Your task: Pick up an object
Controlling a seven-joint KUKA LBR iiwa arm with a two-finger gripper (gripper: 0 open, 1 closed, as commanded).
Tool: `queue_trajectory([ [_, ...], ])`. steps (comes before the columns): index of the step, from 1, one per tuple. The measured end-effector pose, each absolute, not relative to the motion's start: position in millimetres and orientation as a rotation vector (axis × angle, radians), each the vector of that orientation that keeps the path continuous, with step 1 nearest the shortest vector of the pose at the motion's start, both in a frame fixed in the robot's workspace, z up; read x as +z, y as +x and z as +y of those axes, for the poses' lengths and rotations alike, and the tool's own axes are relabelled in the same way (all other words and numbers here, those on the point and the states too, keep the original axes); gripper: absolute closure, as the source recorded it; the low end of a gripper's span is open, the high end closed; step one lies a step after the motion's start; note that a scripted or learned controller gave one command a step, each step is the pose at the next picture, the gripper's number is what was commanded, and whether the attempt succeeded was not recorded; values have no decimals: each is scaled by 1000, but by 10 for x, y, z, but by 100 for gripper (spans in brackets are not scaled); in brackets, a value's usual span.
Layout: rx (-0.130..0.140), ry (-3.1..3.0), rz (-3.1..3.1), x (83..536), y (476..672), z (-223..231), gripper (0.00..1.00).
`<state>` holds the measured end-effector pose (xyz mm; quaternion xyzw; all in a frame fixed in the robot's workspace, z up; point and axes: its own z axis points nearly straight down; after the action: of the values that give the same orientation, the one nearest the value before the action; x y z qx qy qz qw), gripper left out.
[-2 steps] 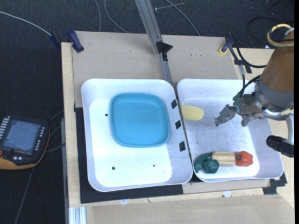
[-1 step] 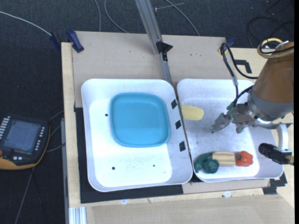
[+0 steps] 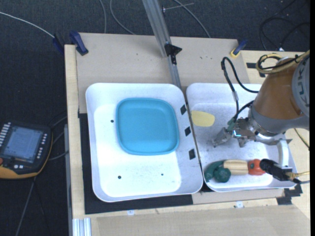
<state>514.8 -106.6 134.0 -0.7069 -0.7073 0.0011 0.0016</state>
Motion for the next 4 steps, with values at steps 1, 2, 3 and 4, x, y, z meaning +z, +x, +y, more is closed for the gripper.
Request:
queue_trajectory([
  [1, 3, -2219, -2220, 937, 5139, -1063, 0],
  [2, -1, -2221, -2222, 1061, 5151, -1064, 100],
  [3, -6, -2223, -2225, 1679, 5148, -1019, 100],
  [4, -5, -2224, -2224, 2126, 5164, -1087, 100],
])
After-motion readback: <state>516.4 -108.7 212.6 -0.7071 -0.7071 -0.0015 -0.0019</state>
